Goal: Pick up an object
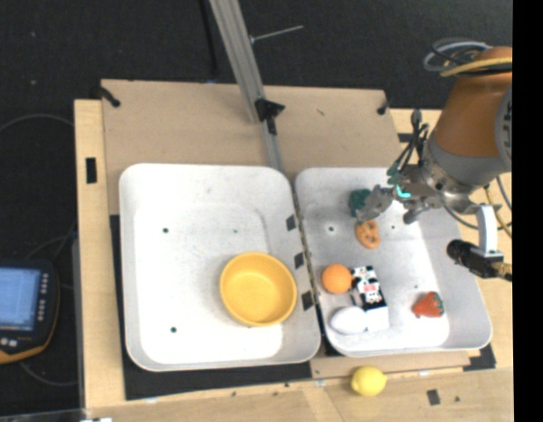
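Observation:
My gripper [393,206] hangs over the back of the right bin [456,262], its two fingers apart with nothing between them. A small green object [358,200] lies just left of the left finger. A brown-orange piece [368,231] sits a little in front of the gripper. Further forward in the same bin are an orange ball [336,279], a black-and-white box [368,287], a white object [349,320] and a red strawberry [428,305].
A yellow bowl [257,288] stands in the left bin [166,200] near its front right. A lemon [368,381] lies on the bench in front of the right bin. A slanted metal rail [245,60] runs down to the gap between the bins.

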`<state>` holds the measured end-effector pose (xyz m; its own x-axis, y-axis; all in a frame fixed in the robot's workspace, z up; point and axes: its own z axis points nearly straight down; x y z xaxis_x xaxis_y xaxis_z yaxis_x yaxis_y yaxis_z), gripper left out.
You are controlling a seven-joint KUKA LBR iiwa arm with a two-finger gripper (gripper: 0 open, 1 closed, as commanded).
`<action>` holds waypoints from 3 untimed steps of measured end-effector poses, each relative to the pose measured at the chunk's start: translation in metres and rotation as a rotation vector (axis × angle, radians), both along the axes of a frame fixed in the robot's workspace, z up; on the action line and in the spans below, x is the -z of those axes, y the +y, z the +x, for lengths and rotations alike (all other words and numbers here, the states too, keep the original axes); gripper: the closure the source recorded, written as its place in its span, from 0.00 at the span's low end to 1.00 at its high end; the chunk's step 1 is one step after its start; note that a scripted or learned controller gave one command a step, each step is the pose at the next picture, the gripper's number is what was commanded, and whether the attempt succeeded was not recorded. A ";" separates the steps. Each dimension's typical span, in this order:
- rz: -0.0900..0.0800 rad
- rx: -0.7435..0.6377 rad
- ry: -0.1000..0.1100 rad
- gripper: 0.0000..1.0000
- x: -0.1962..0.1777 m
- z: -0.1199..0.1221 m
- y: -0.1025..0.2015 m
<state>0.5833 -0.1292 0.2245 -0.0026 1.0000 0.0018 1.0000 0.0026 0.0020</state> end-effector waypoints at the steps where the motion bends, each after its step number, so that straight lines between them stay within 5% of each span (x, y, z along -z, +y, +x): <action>1: -0.004 0.004 0.005 0.00 0.045 0.001 0.005; 3: -0.005 0.005 0.004 0.00 0.124 -0.001 0.010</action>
